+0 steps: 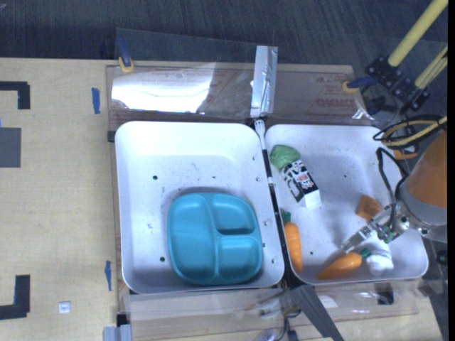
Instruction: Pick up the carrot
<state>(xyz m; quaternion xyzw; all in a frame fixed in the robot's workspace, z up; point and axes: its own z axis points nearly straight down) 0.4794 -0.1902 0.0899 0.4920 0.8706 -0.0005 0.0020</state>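
Observation:
An orange carrot (292, 246) with a green top lies lengthwise against the left wall of the right bin (334, 155). A second orange, tapered, carrot-like piece (341, 264) lies near that bin's front wall, touching a white and green item (379, 261). My gripper (362, 238) hangs low in the bin's front right part, just above and to the right of the tapered orange piece and well right of the green-topped carrot. Nothing shows held in it.
A green-capped bottle (297, 173) with a black and white label lies at the right bin's back left. A small brown piece (368, 206) sits just behind the gripper. The left bin (142, 155) holds a blue divided plate (215, 239).

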